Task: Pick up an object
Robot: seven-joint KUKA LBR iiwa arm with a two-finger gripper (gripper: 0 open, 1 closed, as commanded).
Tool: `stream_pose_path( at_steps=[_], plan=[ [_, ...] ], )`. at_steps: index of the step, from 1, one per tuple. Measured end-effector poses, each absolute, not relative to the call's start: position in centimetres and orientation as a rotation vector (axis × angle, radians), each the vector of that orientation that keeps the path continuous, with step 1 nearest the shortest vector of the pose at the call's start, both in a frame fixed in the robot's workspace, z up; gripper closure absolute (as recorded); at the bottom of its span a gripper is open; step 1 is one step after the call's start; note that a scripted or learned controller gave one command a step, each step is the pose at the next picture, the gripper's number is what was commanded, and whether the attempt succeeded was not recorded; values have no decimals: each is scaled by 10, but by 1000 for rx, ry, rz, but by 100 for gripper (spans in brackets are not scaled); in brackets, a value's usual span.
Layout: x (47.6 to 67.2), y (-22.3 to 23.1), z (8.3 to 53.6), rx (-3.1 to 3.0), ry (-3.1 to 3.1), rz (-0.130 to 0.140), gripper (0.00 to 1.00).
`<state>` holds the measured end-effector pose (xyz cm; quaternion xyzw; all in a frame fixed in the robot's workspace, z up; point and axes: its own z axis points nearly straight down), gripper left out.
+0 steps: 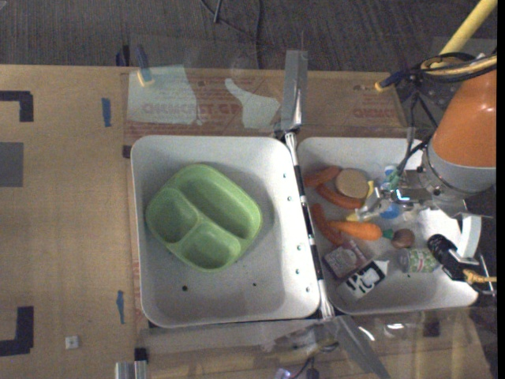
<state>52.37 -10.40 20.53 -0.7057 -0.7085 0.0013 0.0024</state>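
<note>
The right bin (442, 294) holds a heap of toy food. A round tan bun (353, 184) lies between two sausages (323, 176) at its back left. In front of them are an orange carrot (359, 230), a red sausage (323, 223) and a small brown ball (403, 238). Nearer the front lie a brownish packet (346, 259), a black-and-white packet (365, 279) and a small clear bottle (418, 260). My gripper (387, 201) hangs low over the bin's middle, just right of the bun and above the carrot. I see nothing held in it.
The left bin (158, 290) holds a green divided plate (203, 215), lying tilted. A metal divider (304, 212) runs between the two bins. The arm's orange band (472, 136) covers the right bin's back right corner. Brown bench stretches to the left.
</note>
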Motion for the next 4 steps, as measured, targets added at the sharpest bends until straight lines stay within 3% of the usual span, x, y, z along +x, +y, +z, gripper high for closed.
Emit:
stream_pose_path(
  at_steps=[1, 2, 3, 4],
  plan=[
    [552, -138, 226, -2244, -2199, 2, 0],
    [597, -183, 170, -2158, -2283, 1, 0],
    [625, -209, 93, -2120, -2316, -5, 0],
    [626, -210, 101, -2121, -2317, -2, 100]
  ],
)
